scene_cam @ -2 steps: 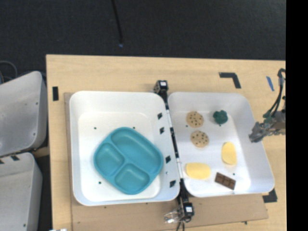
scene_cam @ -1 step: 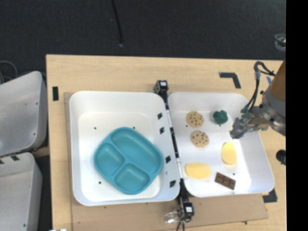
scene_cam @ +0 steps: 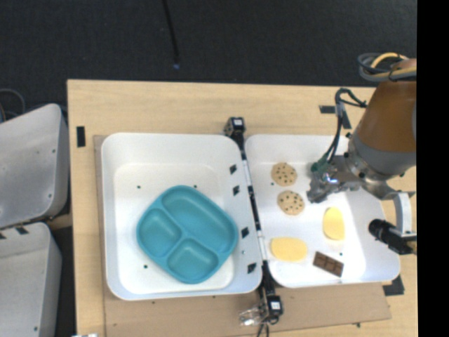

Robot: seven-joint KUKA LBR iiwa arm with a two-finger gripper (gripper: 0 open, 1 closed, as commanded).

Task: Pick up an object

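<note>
The gripper (scene_cam: pixel 320 187) hangs in the right bin (scene_cam: pixel 365 269), just right of two cookies (scene_cam: pixel 290 202); I cannot tell how its jaws stand. Best centre over the nearer cookie, descend straight, avoid nudging its neighbour

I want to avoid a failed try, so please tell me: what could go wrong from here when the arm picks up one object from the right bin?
1. The two cookies lie close together beside the pincer; it may bump one while going for the other.
2. The yellow pieces and the brown bar look flat, so the pincer may slide over them.
3. The bar lies near the bin's front wall, which may block the approach.
</note>
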